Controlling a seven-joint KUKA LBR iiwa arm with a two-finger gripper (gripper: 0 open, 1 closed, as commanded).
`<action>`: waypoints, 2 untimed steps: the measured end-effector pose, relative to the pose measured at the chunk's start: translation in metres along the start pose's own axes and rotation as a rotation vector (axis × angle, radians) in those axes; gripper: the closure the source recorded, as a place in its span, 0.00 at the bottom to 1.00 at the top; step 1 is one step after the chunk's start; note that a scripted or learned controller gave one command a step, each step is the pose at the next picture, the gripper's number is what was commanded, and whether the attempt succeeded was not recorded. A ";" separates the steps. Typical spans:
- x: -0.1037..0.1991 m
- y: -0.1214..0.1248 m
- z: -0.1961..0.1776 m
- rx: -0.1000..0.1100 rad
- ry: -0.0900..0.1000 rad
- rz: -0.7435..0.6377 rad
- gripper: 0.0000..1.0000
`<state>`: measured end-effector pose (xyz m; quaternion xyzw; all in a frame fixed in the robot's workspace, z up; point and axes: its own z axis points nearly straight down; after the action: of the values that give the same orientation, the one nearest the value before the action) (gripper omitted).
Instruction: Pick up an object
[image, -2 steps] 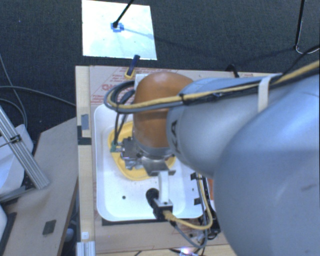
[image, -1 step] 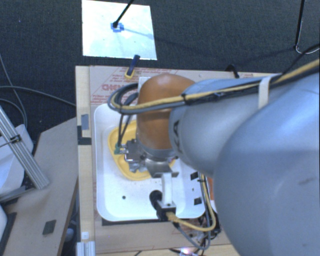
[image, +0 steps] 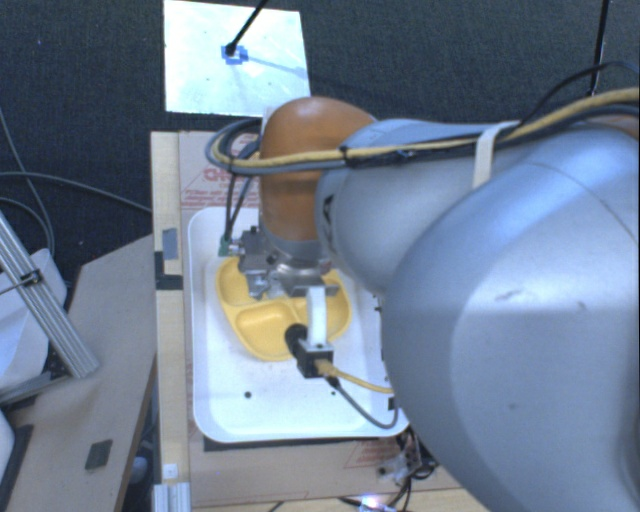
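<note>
Claw (image: 285, 290) low over yellow dish (image: 262, 330) in the white bin (image: 215, 400); can't tell its opening, wrist blocks it. Risk: smooth curved dish slips out on closing or lifting.

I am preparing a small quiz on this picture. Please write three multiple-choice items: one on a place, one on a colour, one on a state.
1. Where does the yellow object lie?
A. in the white bin
B. on the bare bench
C. on the grey arm

2. What colour is the band above the wrist?
A. blue
B. orange
C. green

3. How is the arm placed?
A. folded away from the bench
B. lying flat inside the bin
C. reaching down over the bin

Key: 1 A, white bin floor surrounds it; 2 B, the band is orange; 3 C, its wrist hangs over the yellow object.
</note>
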<state>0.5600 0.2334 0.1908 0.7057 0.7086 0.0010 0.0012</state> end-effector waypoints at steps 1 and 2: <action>0.003 -0.075 -0.061 0.002 0.004 -0.004 1.00; 0.001 -0.015 0.094 -0.003 0.002 0.004 1.00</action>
<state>0.5450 0.2340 0.0970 0.7071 0.7071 0.0028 0.0015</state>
